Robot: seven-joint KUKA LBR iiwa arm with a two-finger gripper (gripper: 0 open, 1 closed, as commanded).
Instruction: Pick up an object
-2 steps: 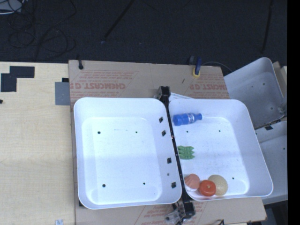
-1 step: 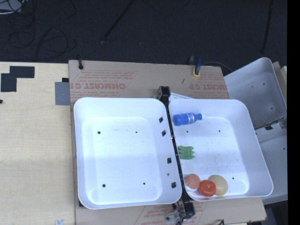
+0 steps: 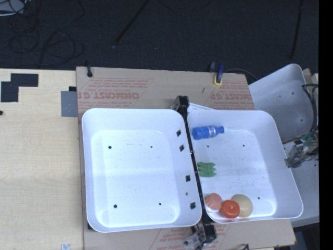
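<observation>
Pincer (image 3: 300,154) status: located at the 3 o'clock edge of the scene, just outside the right bin (image 3: 281,160) and off its rim. I cannot tell from this view whether it is wide or narrow, and I see nothing held in it. The grey arm (image 3: 283,95) rises behind it toward 1 o'clock.

Candidate objects all lie in the right bin:
- A blue bottle (image 3: 208,132) lies on its side at 11 o'clock, near the divider between the bins.
- A small green item (image 3: 206,169) sits at 9 o'clock, close to the left wall (I cannot make out what it is).
- Three round pieces cluster at 7 o'clock: a pale orange one (image 3: 212,201), a red one (image 3: 230,209) and a beige one (image 3: 243,204), touching or nearly so.

The left bin (image 3: 93,139) sits alongside at 9 o'clock. Both bins rest on a cardboard sheet (image 3: 135,90) on the worktop (image 3: 36,165).
</observation>
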